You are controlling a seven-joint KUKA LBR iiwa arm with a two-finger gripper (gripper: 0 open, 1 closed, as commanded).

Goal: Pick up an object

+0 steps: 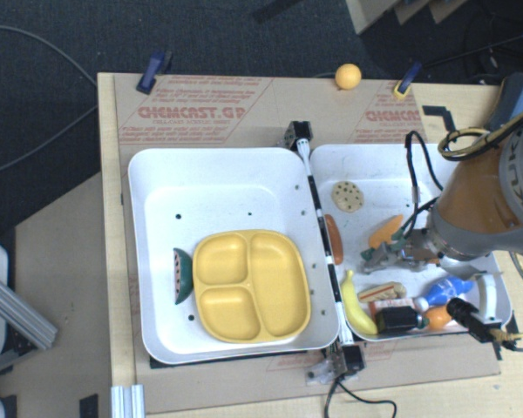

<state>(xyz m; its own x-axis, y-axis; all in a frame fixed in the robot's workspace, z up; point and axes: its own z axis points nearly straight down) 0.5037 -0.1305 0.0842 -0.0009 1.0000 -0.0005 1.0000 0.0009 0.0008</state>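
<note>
The grey arm (484,207) reaches in from the right over the right-hand shallow white bin (379,157), its pincer (399,251) low among the clutter in that bin. Whether the pincer is wide, narrow or holding anything cannot be told; its tip merges with the items beneath it.

Candidate objects all lie in the right bin: a round tan cookie with dark spots (348,196) near the back, lying apart; an orange carrot-shaped piece (384,230) touching or just beside the pincer; a reddish sausage-shaped toy (333,238) along the left wall; a yellow plastic banana (357,306) at the front left; and a hot-dog-like item (381,292), a black block (398,320) and a blue-and-orange piece (442,293) crowded together at the front.

These are judged to be light, rigid toy foods with smooth, somewhat slippery surfaces. The carrot-shaped piece is best taken across its narrow width at mid-length; the cookie lies flat and offers little edge.

The left bin holds a yellow three-compartment plastic tray (248,284) with a watermelon-slice toy (182,276) against its left edge.

The arm hides part of the right bin's right side.
</note>
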